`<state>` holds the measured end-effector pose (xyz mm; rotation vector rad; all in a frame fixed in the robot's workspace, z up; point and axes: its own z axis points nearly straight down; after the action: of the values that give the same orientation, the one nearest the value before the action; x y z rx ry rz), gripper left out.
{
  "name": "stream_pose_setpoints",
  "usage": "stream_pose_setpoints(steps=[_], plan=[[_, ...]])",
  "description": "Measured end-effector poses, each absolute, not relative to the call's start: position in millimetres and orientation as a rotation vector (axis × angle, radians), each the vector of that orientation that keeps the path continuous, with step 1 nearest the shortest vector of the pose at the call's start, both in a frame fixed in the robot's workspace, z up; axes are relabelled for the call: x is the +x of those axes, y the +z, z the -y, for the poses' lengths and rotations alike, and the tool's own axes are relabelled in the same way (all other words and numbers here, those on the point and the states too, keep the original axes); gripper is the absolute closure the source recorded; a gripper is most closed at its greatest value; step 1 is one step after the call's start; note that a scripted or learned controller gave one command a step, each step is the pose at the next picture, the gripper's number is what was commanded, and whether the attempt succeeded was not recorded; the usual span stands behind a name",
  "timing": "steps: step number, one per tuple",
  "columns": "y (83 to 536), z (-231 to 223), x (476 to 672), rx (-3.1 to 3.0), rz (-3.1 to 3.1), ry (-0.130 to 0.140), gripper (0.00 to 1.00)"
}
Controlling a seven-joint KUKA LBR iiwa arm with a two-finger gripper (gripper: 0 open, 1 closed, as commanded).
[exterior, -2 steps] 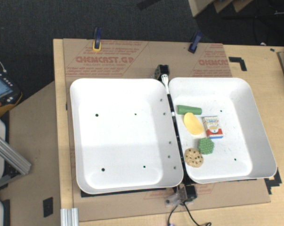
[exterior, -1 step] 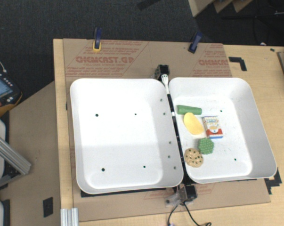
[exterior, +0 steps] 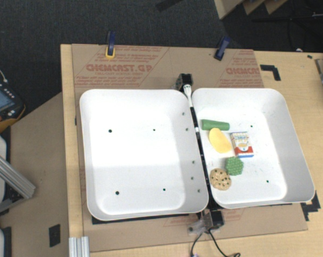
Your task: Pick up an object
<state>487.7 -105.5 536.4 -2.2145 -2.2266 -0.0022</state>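
Five small things lie bunched in the right bin [exterior: 268, 111], toward its left wall: a green pickle [exterior: 215, 125], a yellow lemon [exterior: 220, 141] touching it below, a small carton [exterior: 241, 144] just beside the lemon, a green broccoli piece [exterior: 235, 166] and a cookie [exterior: 220, 179]. The left bin [exterior: 134, 149] sits alongside on the counter [exterior: 166, 63]. Whether the end effector is released or clenched cannot be told here. The carton looks the easiest pick: come straight down, straddling its long sides, clear of the lemon.
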Motion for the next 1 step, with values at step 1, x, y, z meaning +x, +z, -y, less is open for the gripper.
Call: stream_pose_setpoints(steps=[1], plan=[[530.6,60.2,479.2,-2.214,2.226,0.000,1.00]])
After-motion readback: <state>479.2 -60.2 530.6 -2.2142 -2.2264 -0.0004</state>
